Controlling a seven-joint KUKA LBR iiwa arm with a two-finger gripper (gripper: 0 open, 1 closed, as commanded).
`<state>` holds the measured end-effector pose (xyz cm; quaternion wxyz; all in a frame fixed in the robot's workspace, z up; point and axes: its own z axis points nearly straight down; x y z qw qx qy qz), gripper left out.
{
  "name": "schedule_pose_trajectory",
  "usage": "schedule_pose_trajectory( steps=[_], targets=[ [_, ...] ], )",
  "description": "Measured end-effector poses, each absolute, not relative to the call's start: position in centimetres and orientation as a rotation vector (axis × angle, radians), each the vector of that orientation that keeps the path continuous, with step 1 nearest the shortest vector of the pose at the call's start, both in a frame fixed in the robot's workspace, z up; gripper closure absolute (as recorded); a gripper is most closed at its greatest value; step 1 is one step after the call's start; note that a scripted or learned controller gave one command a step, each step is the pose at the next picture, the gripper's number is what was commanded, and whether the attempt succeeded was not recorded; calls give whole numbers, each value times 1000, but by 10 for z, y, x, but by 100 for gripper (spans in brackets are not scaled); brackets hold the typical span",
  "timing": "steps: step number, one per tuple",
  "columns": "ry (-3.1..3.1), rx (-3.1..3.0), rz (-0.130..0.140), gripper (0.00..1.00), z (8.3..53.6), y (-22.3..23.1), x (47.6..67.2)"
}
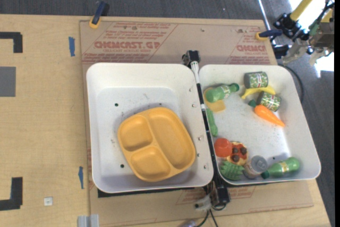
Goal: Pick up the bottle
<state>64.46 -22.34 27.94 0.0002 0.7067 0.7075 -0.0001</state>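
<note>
Two green bottles lie on their sides in the right bin [297, 114]. One bottle [219, 92] rests at the bin's far left corner, its neck pointing right. The other bottle [282, 168] lies along the near wall at the right, with a yellow-banded label and its neck pointing left toward a grey round piece [258, 163].
The right bin also holds two green cans [256, 80] [269, 101], a banana [257, 92], a carrot [269, 115], a green pod [212, 123] and red and green toy food [229, 150]. A yellow divided plate [155, 143] sits in the left bin [106, 114]. Black clamps [289, 26] stand at the far right.
</note>
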Motion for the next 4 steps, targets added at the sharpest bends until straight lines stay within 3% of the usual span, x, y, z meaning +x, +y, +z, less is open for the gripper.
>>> schedule_pose_trajectory(
  steps=[1,2,3,4],
  targets=[
    [2170,2275,0,0,234,-157,667],
    [1876,2521,-2,0,143,-127,666],
    [1965,2454,-1,0,185,-47,630],
    [1919,2491,-2,0,184,-19,580]
  ],
)
